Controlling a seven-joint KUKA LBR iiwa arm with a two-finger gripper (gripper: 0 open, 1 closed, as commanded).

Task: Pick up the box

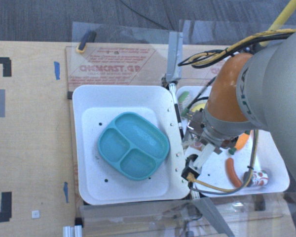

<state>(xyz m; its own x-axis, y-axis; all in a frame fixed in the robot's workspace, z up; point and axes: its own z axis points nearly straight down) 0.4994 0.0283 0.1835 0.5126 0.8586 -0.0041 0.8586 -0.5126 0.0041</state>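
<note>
My arm reaches over the right bin [278,174] from the right, and its orange band and grey wrist cover most of that bin. The gripper [196,136] hangs low at the bin's left side, close to the wall between the two bins. The wrist hides what lies under it. A small white pack with red print [259,177] lies at the bin's near right corner; I cannot tell whether it is the box. Nothing can be seen held.
A teal divided plate [133,145] lies in the left bin [89,107]. In the right bin are a red-brown sausage [232,173], an orange carrot-like piece [242,141], and green and yellow items [186,101] at the far left corner.
</note>
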